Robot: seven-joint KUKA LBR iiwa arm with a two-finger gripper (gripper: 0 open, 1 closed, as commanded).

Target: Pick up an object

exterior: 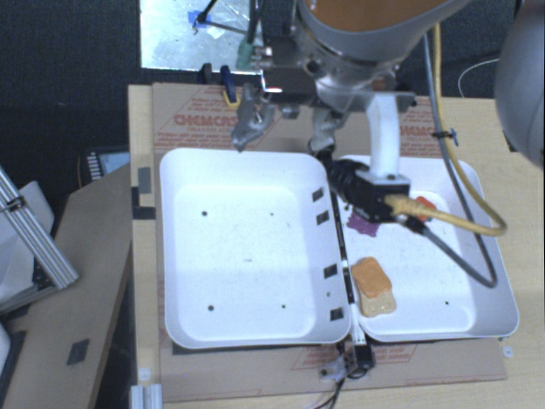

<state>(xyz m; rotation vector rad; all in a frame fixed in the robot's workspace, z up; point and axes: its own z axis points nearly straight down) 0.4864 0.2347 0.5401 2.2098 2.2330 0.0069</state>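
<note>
Over the far edge of the left bin (247, 313) hangs the claw (285, 139), fingers apart and empty, well apart from the bread-like block (373, 285) lying in the right bin (477, 313), so nothing is lifted yet

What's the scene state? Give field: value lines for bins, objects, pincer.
left bin: white, shallow, small dark dots on floor
right bin: white, shallow, holds the objects
tan block: near the divider, front part of right bin
purple item: partly under the black wrist hardware
orange-red item: mostly hidden by cable
pincer: over the left bin's far rim, nothing seen between its fingers
yellow cable: crosses right bin
</note>
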